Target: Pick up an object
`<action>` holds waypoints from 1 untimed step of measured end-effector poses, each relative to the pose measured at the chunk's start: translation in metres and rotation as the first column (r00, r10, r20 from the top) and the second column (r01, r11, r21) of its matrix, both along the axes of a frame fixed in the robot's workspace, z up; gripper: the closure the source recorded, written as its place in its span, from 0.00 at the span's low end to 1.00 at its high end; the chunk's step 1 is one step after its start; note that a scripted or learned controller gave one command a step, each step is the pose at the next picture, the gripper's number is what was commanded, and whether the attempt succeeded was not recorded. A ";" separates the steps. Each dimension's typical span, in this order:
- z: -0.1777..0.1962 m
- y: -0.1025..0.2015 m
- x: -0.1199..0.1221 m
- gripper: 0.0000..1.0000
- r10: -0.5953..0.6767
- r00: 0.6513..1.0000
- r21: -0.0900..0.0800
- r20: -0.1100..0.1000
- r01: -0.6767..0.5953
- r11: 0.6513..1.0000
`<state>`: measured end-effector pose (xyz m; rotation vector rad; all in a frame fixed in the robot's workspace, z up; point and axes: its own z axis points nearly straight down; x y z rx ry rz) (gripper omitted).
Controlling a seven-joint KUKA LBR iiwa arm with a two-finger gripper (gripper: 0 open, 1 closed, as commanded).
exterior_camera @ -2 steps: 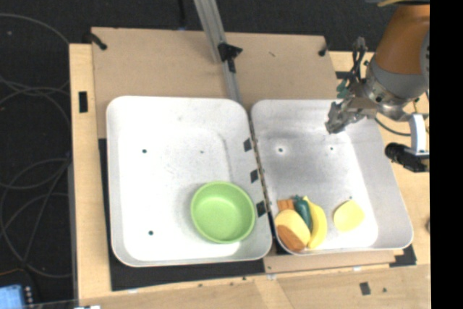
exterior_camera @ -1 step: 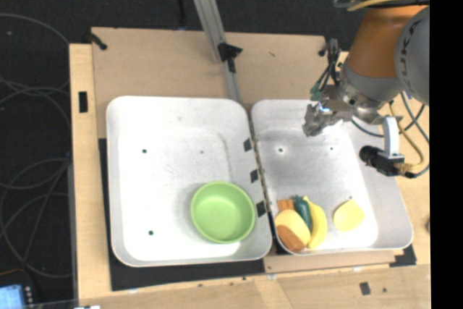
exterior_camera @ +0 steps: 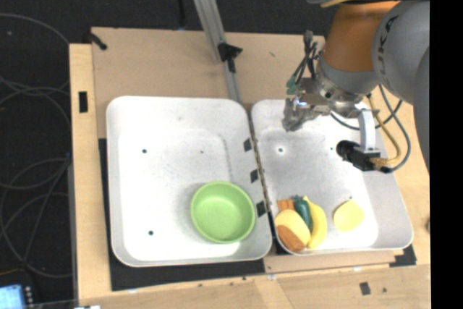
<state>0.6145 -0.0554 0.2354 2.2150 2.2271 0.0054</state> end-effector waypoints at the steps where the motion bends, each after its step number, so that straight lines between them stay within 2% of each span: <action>1: -0.009 0.054 0.006 1.00 0.002 1.000 -0.001 -0.003 -0.002 1.000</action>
